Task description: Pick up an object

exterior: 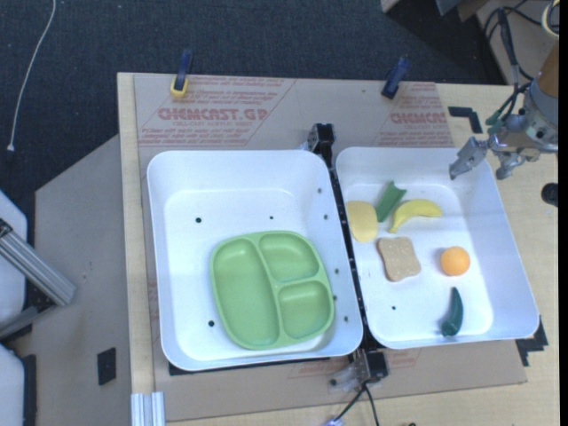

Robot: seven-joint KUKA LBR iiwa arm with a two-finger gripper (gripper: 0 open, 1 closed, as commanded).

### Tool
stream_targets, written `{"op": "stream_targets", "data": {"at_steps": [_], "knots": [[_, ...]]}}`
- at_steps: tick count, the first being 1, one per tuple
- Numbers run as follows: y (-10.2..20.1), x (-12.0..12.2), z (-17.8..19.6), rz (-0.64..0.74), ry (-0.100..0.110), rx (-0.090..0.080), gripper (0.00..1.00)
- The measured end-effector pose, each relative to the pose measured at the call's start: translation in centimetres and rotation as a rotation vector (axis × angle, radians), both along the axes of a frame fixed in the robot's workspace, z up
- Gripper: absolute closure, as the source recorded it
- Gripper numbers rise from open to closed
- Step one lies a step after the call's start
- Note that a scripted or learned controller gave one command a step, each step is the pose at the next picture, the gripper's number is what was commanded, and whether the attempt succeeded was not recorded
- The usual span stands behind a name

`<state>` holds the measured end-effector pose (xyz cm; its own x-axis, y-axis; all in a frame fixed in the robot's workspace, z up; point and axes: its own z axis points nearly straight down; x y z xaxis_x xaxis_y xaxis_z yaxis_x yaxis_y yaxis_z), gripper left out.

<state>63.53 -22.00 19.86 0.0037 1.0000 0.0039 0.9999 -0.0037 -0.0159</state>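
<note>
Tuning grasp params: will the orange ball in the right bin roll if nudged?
Probably. The orange ball looks round and smooth, sitting free on the right bin floor, so a glancing finger may send it rolling. It looks small, likely light.

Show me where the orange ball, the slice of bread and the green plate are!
orange ball (454, 261), camera view, middle of the ball.
slice of bread (398, 258), camera view, middle of its top face.
green plate (241, 293), camera view, floor of its big section.
</note>
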Motion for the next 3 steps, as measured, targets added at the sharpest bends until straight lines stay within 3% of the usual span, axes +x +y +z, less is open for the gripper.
{"op": "stream_targets", "data": {"at_steps": [1, 3], "knots": [[0.1, 0.3, 1.0, 0.004, -0.015, -0.004, 0.0], [1.0, -0.5, -8.8, 0.004, -0.017, -0.004, 0.0]]}}
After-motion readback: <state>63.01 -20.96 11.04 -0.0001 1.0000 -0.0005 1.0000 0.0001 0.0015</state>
